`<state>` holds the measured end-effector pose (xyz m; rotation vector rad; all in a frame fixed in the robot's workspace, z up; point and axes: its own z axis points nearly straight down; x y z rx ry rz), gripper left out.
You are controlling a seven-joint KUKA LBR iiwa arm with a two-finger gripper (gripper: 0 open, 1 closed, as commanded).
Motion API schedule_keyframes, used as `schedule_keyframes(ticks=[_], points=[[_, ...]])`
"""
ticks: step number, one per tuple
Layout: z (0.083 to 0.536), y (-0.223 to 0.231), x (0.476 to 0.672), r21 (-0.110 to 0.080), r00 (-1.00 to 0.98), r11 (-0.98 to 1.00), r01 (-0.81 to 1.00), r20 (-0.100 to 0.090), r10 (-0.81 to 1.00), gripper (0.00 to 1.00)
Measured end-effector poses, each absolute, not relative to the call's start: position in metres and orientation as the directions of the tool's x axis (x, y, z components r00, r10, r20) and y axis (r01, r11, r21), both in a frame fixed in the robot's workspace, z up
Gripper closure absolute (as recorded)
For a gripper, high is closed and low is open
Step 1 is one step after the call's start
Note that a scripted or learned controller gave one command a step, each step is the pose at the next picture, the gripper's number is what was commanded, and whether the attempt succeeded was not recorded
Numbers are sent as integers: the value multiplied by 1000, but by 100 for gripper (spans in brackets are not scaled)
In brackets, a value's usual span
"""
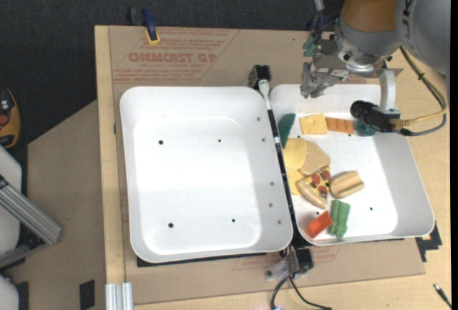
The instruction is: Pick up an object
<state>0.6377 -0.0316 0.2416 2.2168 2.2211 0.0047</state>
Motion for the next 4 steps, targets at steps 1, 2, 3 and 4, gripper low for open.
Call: schedule_keyframes(ticks=[1,2,3,4], points=[[458,29,638,22,-6,6,1000,2,1000,100],[542,79,628,13,-6,6,1000,2,1000,100],[442,63,488,-15,1,-1,1000,0,1000,100],[390,95,478,-8,-4,4,1000,0,1000,100]])
